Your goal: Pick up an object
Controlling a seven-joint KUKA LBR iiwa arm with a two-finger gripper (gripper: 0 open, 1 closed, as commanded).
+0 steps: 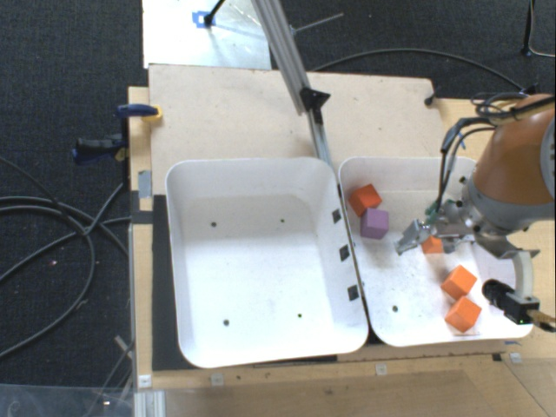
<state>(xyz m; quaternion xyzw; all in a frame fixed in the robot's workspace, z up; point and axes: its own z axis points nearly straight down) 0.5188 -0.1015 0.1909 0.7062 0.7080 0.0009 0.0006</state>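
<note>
My gripper [415, 236] hangs low over the right bin [393, 174], reaching in from the right under the orange wrist band. A small orange block [432, 246] lies right beside it, partly hidden under the gripper's body. A purple cube [374, 223] sits a little to the gripper's left. An orange cube [365, 198] rests just behind the purple one. Two more orange cubes [459, 281] [463, 314] lie toward the bin's front right corner.
The left bin [187, 181] adjoins the right one along a shared wall with black clips [345, 252]. A slanted metal rod [287, 42] crosses the bench behind the bins. Cables loop around the arm at the right.
</note>
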